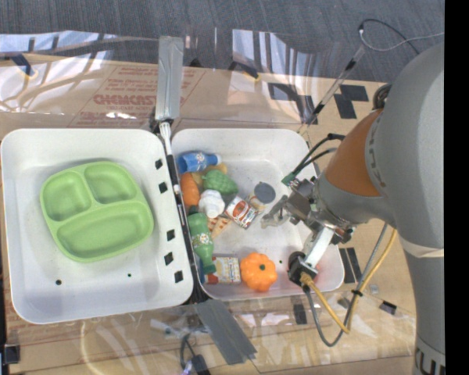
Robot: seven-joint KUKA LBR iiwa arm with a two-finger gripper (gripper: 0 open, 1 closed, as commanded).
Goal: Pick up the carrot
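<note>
The carrot (189,190) is a small orange piece lying against the left wall of the right bin (328,276), between a blue bottle (197,161) and a white toy (211,203). My gripper (275,212) hangs over the middle of the same bin, to the right of the carrot and well apart from it. It is open, with nothing between its fingers. A red and white can (241,212) lies just left of the gripper.
Around the carrot lie a leafy green toy (219,182), a grey disc (264,191), a green vegetable (199,237), a small carton (227,269) and an orange pumpkin (258,272). The left bin (23,287) holds a green divided plate (98,209).
</note>
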